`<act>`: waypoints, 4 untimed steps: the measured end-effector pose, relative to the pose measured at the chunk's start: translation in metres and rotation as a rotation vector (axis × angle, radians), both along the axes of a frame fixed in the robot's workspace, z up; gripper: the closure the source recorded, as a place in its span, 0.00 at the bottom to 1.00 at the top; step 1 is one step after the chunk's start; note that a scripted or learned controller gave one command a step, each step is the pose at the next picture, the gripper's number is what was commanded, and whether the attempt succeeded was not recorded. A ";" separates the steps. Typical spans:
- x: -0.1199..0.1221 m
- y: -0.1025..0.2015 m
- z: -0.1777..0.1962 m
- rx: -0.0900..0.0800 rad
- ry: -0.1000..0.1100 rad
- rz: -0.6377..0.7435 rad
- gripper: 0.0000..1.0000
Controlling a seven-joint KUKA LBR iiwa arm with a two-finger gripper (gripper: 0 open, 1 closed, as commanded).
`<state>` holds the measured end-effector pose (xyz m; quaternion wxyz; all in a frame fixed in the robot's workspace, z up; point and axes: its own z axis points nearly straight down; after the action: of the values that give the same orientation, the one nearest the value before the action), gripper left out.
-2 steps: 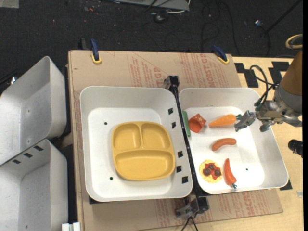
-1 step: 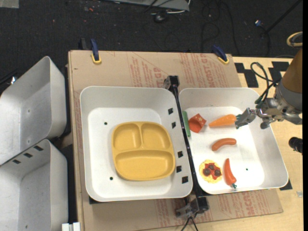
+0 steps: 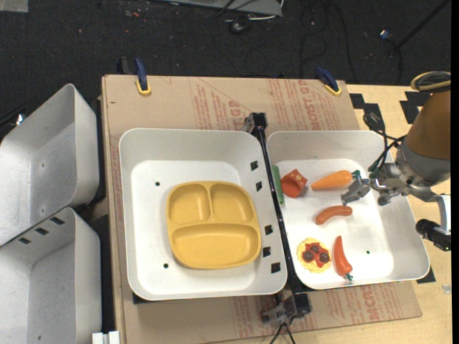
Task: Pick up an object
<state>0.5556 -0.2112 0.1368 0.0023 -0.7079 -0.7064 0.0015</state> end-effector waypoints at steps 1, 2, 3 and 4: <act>0.005 0.001 -0.040 0.001 -0.017 -0.001 0.00; 0.002 0.001 -0.033 -0.002 -0.009 0.002 1.00; 0.001 -0.010 0.022 -0.004 -0.011 0.000 1.00; 0.005 -0.008 0.086 -0.004 -0.012 0.005 1.00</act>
<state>0.5604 -0.2197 0.2230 -0.0035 -0.7060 -0.7082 -0.0014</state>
